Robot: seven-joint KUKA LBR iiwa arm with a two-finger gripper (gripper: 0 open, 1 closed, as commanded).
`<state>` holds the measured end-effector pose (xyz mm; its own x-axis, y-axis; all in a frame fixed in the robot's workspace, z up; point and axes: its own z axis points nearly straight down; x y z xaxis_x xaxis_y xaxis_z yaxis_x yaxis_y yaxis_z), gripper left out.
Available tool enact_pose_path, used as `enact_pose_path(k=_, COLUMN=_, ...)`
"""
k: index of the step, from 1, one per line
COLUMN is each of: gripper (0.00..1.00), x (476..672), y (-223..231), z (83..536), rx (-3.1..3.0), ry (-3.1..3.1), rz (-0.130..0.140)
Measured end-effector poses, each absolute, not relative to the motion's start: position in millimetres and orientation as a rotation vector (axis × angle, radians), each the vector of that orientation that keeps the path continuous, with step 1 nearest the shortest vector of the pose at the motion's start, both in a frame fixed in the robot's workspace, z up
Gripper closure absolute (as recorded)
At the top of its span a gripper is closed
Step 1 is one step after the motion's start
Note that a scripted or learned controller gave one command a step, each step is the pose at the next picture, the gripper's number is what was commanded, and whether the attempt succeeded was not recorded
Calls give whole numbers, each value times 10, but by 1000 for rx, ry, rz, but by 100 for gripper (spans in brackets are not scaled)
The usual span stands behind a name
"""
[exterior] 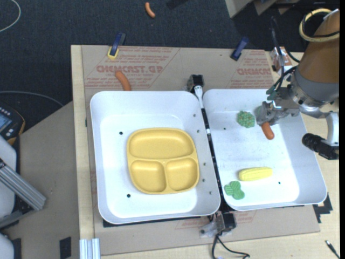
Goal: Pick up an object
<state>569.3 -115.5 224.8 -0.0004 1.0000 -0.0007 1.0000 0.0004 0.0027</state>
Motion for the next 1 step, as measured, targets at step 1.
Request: enact_pose_path(k=1, gripper=100, x=5374, y=-790, z=2317, rx=2221, ry=2228, rz=-1)
